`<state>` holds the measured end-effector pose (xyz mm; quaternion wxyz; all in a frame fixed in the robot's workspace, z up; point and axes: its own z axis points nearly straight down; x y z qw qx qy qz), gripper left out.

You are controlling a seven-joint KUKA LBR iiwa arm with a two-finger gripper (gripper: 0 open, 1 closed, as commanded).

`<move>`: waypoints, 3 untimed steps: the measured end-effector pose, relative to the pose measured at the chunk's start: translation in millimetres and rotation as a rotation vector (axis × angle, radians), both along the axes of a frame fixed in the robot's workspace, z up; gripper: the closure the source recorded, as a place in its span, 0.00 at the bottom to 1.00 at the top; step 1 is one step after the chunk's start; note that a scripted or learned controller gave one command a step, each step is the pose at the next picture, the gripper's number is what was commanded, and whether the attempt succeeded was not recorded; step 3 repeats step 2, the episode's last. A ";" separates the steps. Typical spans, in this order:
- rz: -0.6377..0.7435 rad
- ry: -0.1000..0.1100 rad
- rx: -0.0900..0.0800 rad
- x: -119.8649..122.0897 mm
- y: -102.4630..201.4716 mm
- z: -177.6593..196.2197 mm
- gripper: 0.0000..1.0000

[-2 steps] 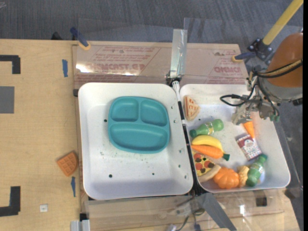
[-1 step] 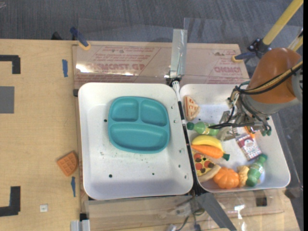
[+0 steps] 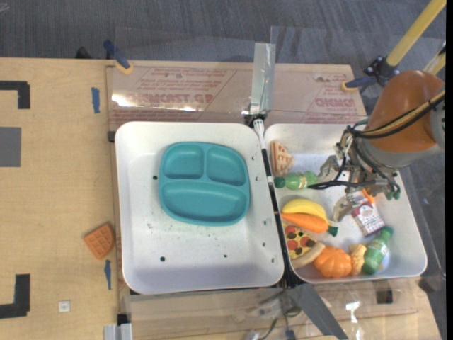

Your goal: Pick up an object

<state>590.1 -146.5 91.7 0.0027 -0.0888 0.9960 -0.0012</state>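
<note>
My gripper [image 3: 357, 190] hangs over the right bin [image 3: 414, 243], in its upper right part, under the orange wrist band. Just below it lies a red and white packet [image 3: 369, 219]. To its left are a green bottle-shaped toy [image 3: 297, 182] and a waffle-patterned wedge [image 3: 281, 158]. Lower in the bin lie a banana [image 3: 304, 207], a carrot [image 3: 311, 222], a pizza slice [image 3: 300, 241], an orange pumpkin [image 3: 333, 261] and a green and yellow vegetable [image 3: 373, 253]. I see nothing clearly held.
The left bin [image 3: 134, 211] holds a teal divided plate [image 3: 205, 183]. A small orange waffle piece [image 3: 99, 239] lies on the wooden bench left of the bins. A clear divider stands upright [image 3: 262, 76] behind the bins.
</note>
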 end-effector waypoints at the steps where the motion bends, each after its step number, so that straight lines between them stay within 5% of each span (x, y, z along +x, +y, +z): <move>1: 0.056 -0.004 -0.028 -33.4 6.7 0.3 0.00; 2: 0.067 -0.006 -0.028 -75.4 15.8 0.5 0.00; 3: 0.067 -0.006 -0.028 -75.4 15.8 0.5 0.00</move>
